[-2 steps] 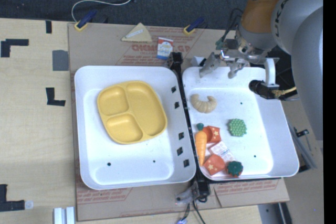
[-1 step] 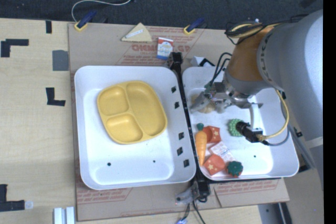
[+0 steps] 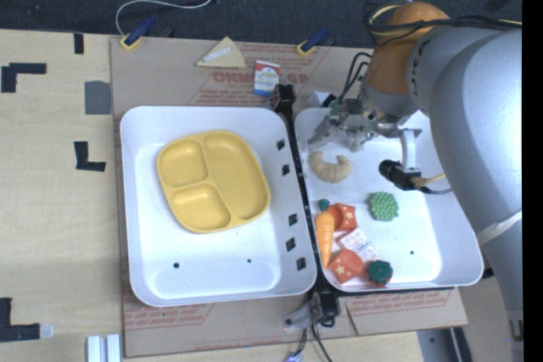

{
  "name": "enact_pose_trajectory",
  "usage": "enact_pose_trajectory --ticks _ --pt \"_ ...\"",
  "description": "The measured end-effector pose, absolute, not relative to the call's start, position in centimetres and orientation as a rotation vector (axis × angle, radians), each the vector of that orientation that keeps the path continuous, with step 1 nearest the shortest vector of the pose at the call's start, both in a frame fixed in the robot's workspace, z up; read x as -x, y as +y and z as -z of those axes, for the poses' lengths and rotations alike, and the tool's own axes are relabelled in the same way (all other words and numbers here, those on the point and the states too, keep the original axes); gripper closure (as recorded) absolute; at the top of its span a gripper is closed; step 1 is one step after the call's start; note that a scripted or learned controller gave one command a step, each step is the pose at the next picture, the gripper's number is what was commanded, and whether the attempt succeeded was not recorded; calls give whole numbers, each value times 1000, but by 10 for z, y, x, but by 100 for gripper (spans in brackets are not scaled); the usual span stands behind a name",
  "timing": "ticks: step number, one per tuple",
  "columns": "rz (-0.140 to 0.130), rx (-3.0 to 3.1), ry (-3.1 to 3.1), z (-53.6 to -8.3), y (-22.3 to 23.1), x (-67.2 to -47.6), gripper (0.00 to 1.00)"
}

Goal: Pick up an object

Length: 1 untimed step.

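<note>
Pale tan crescent-shaped pastry, long axis left–right, just near-left of metal pincer; pincer state indeterminable.

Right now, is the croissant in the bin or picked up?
In the bin: the croissant lies on the right bin's floor, just below the gripper.

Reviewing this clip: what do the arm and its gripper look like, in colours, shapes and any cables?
The arm is a thick, rounded, light grey tube with an orange band above the wrist. Dark cables loop over that band. The gripper is a small grey metal assembly with thin fingers.
</note>
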<state>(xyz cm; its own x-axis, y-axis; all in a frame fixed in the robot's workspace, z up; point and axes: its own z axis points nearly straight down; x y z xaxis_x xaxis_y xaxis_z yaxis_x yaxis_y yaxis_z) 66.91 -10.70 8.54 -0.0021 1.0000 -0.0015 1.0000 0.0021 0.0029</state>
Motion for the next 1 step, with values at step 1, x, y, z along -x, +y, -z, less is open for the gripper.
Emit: enact_pose_trajectory --ticks 1 --pt "0 -2219 2221 -86 -96 -635 0"
